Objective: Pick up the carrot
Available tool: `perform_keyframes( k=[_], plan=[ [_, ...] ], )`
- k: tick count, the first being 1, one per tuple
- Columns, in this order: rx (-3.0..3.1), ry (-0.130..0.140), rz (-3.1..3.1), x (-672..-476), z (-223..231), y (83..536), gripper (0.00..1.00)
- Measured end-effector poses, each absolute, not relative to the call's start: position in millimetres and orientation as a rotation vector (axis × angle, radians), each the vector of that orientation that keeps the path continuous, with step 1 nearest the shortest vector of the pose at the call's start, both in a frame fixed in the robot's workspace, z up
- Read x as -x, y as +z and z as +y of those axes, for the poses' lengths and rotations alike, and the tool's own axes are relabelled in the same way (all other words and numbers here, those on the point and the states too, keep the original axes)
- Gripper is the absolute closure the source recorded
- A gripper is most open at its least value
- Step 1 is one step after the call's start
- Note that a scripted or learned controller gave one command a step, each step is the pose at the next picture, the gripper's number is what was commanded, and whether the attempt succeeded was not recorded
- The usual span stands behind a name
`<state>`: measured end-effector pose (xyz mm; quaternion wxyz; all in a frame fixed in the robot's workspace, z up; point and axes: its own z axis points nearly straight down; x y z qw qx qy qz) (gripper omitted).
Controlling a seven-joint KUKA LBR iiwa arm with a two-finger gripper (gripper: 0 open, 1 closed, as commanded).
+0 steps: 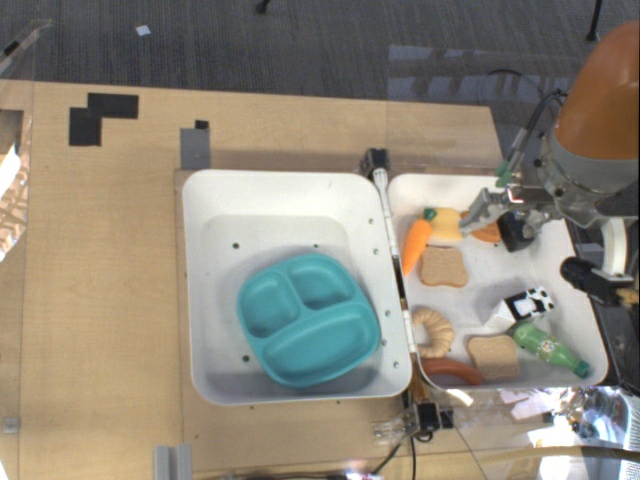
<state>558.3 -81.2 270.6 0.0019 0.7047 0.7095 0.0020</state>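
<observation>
The carrot [415, 242] lies in full sight; the arm's [600, 118] far side is cut off.

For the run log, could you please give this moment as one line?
carrot: lying in right bin, by left wall | gripper: above bin, right of carrot, not holding it | pick: not yet done

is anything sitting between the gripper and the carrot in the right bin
Yes. A yellow item lies between the gripper and the carrot, touching the carrot's leafy end. A slice of bread lies just below.
</observation>
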Motion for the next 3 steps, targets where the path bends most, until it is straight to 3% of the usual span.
perform_keyframes(
  k=[1,2,3],
  plan=[
    [-2.225,-0.001,2.223,-605.5,-49,194,0.00],
    [-2.230,0.004,2.213,-608.9,-31,185,0.00],
    [-2.404,0.010,2.017,-617.9,-83,89,0.00]
  ],
)
